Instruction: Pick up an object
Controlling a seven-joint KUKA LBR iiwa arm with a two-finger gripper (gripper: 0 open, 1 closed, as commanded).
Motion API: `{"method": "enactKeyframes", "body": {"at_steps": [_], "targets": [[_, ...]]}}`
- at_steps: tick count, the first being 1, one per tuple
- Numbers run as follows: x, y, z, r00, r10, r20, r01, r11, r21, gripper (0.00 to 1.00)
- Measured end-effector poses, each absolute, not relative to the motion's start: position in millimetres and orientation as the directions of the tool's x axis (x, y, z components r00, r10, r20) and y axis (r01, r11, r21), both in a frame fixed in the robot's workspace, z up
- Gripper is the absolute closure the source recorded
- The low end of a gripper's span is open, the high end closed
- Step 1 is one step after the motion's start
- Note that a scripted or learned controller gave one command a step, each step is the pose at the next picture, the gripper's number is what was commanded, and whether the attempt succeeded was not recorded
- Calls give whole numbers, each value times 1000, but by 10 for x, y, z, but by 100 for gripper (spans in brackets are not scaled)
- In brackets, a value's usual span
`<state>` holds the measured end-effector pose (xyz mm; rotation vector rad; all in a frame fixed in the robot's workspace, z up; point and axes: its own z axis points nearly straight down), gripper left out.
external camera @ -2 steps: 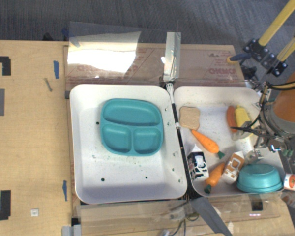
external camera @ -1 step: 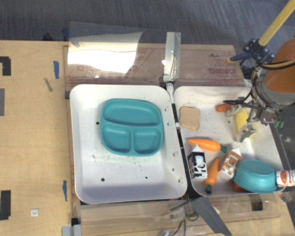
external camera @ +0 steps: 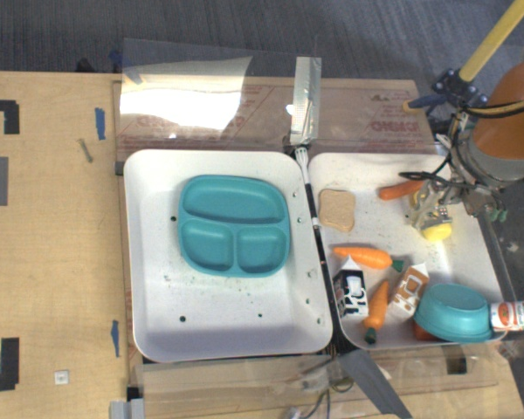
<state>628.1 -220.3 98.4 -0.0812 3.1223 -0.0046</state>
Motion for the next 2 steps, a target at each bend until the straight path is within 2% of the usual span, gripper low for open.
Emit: {"method": "enactKeyframes", "body": {"at_steps": [1,2], "targets": [[6277,-2200,974,-999,-52,-17,-52,999,-3,0],[6024,-2203,869,-996,88,-9,88,996,1,0]]}}
